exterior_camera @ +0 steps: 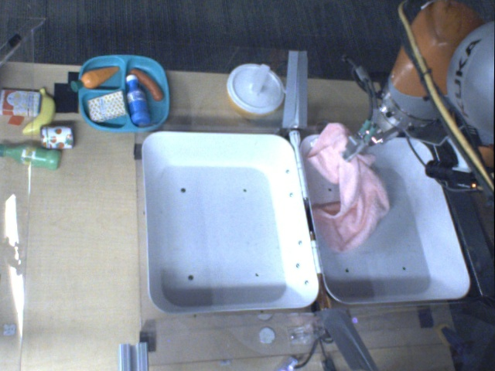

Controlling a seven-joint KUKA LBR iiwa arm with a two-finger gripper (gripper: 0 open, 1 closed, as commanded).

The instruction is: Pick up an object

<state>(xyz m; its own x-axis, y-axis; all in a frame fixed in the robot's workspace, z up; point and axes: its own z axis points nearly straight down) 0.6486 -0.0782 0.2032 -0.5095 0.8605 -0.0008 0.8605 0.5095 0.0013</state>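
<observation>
Bench seen from above at a slant. 2 shallow white bins sit side by side across the middle of the frame. The left bin (224, 222) shows bare floor with a few small dark dots. The right bin (402, 269) holds a pink cloth (349, 199), bunched along its left half, running from the upper left corner of that bin down toward its centre; a small reddish patch shows at the cloth's left fold.

The grey arm with the orange band (433, 45) comes in from the upper right of the frame. The gripper (362, 144) sits at the upper right edge of the cloth, its tip down against the pink fabric. Whether the tips are spread or pinched on the cloth cannot be told at this size; the metal parts blur into the fabric.

Upper left of the frame, on the wooden bench outside the bins: a blue divided tray (124, 93) with toy food, including an orange carrot shape and a blue bottle. Left of it lie a yellow banana (40, 113), a small can (57, 137) and a green bottle (31, 156). A white lidded bowl (255, 89) stands just above the gap between the 2 bins.
</observation>
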